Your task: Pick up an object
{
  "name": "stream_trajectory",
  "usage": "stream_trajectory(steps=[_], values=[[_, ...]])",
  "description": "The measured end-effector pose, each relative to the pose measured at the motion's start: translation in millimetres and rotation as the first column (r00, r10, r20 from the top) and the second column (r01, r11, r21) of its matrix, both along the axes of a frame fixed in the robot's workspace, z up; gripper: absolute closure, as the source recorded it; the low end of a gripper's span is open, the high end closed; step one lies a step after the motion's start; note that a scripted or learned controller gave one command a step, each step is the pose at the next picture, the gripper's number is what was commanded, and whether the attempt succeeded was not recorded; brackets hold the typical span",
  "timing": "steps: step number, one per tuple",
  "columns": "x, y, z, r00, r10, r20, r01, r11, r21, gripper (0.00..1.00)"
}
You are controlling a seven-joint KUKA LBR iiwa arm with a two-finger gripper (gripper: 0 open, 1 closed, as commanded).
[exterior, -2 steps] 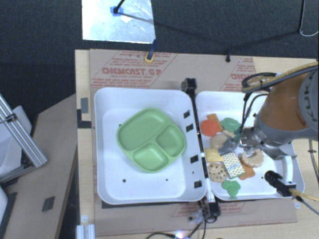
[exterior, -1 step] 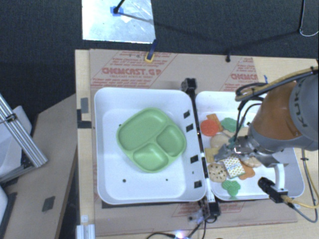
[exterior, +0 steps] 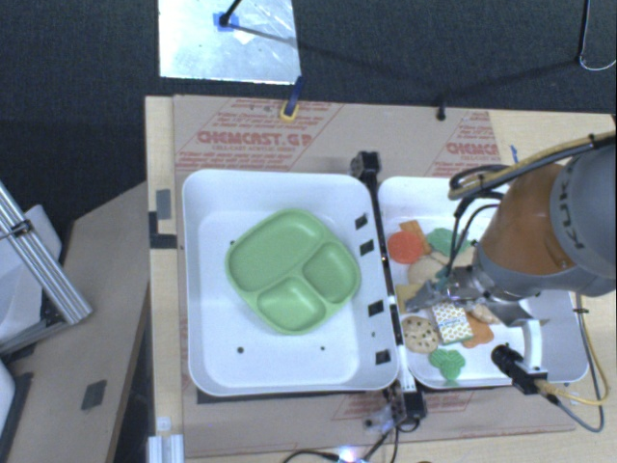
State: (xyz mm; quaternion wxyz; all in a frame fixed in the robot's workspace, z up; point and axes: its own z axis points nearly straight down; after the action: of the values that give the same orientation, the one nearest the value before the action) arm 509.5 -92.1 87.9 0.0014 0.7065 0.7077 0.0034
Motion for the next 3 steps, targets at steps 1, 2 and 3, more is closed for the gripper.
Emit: stream_trajectory(steps=[1, 2, 3], values=[[0, -2, 10, 1.000, -0.001, 0.004, 0.002, 1.000, -0.006, 1.00], [5, 5, 56, 1.000, 0.003, -0.002, -0.003, 1.000, -0.003, 1.00], [4, -1, 118, 1.000, 0.002, 0.001, -0.002, 1.000, -0.004, 1.00]])
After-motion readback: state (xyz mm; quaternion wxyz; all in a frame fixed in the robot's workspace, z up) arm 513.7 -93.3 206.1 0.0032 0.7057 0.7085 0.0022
